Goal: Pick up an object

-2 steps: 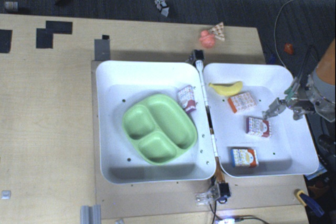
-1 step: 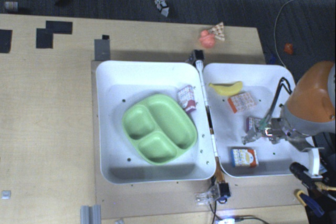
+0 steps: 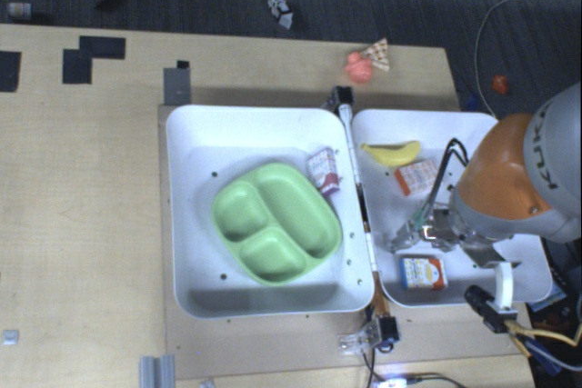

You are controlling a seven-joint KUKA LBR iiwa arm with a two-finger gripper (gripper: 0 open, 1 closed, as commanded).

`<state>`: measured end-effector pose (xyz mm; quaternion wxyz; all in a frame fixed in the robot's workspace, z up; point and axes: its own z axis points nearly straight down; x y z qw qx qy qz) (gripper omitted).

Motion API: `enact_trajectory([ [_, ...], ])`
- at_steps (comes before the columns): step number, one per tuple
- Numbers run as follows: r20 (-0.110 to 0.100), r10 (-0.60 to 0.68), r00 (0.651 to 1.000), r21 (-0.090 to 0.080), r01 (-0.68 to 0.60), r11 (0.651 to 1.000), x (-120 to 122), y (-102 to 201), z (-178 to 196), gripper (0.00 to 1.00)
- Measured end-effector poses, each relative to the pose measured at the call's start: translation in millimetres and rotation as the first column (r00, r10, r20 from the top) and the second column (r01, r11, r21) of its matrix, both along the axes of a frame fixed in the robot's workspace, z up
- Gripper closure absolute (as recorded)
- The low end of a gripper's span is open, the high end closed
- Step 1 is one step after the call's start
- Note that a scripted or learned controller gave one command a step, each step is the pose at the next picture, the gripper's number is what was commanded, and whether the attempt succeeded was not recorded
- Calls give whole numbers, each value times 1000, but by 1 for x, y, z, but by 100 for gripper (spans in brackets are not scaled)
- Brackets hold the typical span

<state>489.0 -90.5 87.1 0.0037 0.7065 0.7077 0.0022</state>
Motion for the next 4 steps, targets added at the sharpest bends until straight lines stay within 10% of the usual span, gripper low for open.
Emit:
enact_trajectory([
  [1,8,1,1000,-1,-1,1000,3,0,12,100],
  [2,-3,4,1000,1,-4,1000,85,-31,47,100],
  [3,-5,4,1000,2,-4,1000,84,-30,46,0],
  [4,18,0,1000,-8,0,1000,33,-12,4,0],
])
